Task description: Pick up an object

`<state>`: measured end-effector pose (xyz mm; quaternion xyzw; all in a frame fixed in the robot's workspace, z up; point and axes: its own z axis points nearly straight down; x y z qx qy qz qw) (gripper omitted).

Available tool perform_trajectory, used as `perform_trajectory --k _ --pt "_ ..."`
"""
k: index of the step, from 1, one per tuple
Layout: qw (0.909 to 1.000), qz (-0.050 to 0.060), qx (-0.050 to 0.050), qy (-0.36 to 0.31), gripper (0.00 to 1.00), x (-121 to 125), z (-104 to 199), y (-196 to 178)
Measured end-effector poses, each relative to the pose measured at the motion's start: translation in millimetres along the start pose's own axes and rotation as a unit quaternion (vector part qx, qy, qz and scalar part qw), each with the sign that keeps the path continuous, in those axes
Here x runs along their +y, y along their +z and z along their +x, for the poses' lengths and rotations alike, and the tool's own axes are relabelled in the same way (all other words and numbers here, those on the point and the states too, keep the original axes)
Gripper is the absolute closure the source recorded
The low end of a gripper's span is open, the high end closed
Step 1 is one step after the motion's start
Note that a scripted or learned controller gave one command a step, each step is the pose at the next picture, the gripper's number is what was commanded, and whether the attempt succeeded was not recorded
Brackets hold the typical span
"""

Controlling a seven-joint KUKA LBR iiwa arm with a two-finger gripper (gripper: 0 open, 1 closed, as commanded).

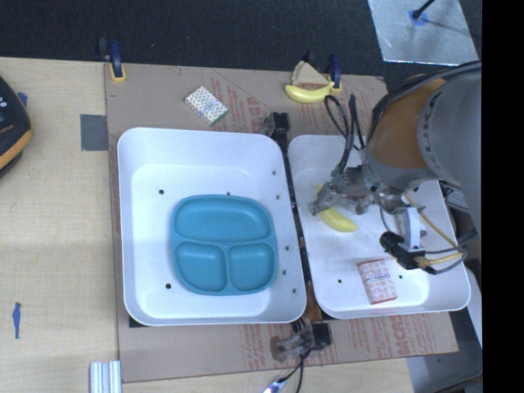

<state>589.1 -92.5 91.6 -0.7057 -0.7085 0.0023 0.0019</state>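
Note:
A small yellow banana-shaped object (pixel 339 220) lies in the right white bin (pixel 426 297), near its left wall. My gripper (pixel 337 198) is low in this bin, right over the upper edge of the yellow object and touching or almost touching it. The grey arm with its orange band (pixel 401 133) reaches in from the right and hides the bin's far right part. A red-and-white packet (pixel 377 282) lies flat near the bin's front edge, apart from the gripper.
The left white bin (pixel 139 219) holds a blue divided plate (pixel 223 242). On the bench behind the bins lie a yellow banana with a wedge-shaped item (pixel 309 91) and a patterned packet (pixel 205 103). Cables (pixel 426 256) hang off the wrist.

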Motion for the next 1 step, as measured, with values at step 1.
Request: perform_trajectory --k 1 --pt "1.0 0.001 0.0 -0.001 1.0 -0.1 -0.8 -10.2"
